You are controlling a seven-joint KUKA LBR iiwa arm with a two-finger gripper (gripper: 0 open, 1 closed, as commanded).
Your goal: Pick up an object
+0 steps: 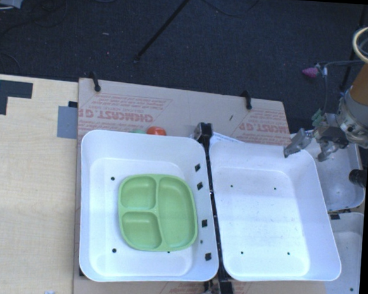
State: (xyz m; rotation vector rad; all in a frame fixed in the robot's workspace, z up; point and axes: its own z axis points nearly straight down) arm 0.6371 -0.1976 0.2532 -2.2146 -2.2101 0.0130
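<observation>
While it lies flat on the floor of the left white shallow bin [100, 162], the pale green plastic divided plate [158, 211] with three compartments sits slightly toward that bin's right half, its long side tilted a little against the bin walls. Two compartments run along its upper part and right side, and a smaller one sits at its lower left. Nothing touches the plate.

Just beyond the left bin's far rim, a small orange-red object [156, 131] rests on the brown cardboard sheet [174, 111] that underlies both bins, with a hint of something green beside it, too hidden to identify.

To the right, the second white shallow bin [318, 211] adjoins the first along a black clipped seam [207, 196].

Above that bin's far right corner hangs the two-finger metal gripper [311, 145], its fingers spread apart with nothing between them, well away from the plate. The grey arm with its orange band [367, 81] rises behind it at the right edge.
</observation>
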